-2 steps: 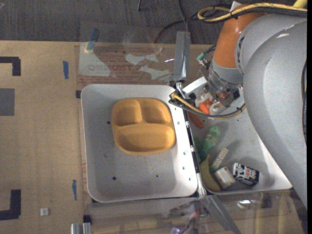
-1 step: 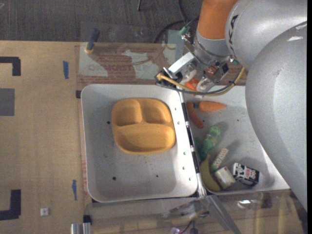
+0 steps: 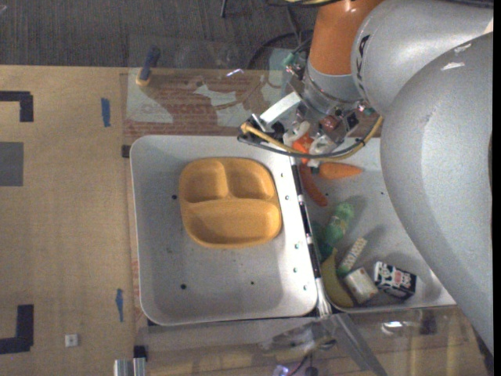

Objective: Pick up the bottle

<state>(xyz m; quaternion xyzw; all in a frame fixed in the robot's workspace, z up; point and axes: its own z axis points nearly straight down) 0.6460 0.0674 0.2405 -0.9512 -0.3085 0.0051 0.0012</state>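
- Though partly blurred, bottle [image 3: 339, 222]: green, lying in right bin [image 3: 391, 300] among carrots [image 3: 338, 171], banana [image 3: 335, 280] and cartons [image 3: 394, 280].
- Probably light, stiff, slick plastic; grasp across mid-body.
- Gripper [image 3: 313, 135] above bin's upper edge, well apart from bottle; opening impossible to tell.

Your arm [image 3: 423, 131] is reaching in from the right, its grey bulk filling that side, the orange band [image 3: 344, 30] sitting above the wrist. The gripper [image 3: 309, 143] is pointing down by the bins' shared wall at the far end.
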